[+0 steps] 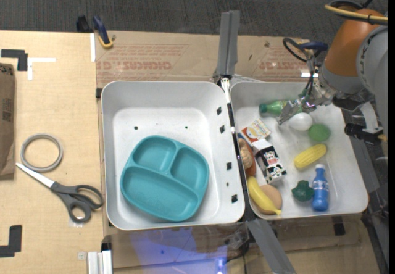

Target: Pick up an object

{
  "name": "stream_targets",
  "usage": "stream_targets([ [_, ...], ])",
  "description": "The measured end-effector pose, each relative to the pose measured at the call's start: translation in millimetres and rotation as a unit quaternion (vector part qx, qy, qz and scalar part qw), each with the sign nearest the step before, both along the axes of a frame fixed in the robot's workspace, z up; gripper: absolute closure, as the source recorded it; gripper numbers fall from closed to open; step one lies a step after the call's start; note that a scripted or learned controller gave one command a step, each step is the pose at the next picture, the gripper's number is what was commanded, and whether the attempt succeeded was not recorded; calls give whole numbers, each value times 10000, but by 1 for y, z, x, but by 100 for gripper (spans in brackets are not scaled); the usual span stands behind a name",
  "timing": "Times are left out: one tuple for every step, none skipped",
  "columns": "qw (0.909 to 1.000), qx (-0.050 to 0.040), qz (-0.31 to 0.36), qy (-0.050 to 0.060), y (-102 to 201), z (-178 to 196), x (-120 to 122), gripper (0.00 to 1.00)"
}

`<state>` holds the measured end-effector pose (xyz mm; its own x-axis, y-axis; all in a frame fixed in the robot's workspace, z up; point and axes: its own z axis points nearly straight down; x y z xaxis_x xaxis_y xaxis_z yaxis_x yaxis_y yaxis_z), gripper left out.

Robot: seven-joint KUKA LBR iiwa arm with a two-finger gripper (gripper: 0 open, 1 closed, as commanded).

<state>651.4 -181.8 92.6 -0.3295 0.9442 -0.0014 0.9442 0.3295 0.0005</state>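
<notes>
My gripper (298, 109) hangs low in the right bin (352, 205), at its back, just above a white egg-shaped object (301, 123) and right of a green bottle (271, 107). I see nothing held in it. Around it lie a green round fruit (319, 132), a yellow corn cob (310, 156), a blue bottle (319, 189), a dark green piece (302, 192), a banana (264, 196), a small printed box (270, 165) and a snack packet (256, 132). The arm's orange band (347, 44) shows at the upper right.
The left bin (117, 112) holds a teal divided plate (165, 178). On the bench to the left lie scissors (65, 192) and a tape roll (41, 152). A grey divider post (228, 44) stands between the bins at the back.
</notes>
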Motion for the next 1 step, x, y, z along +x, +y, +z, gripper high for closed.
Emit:
stream_targets([
  [9997,-4,-240,-4,81,1,8,0],
])
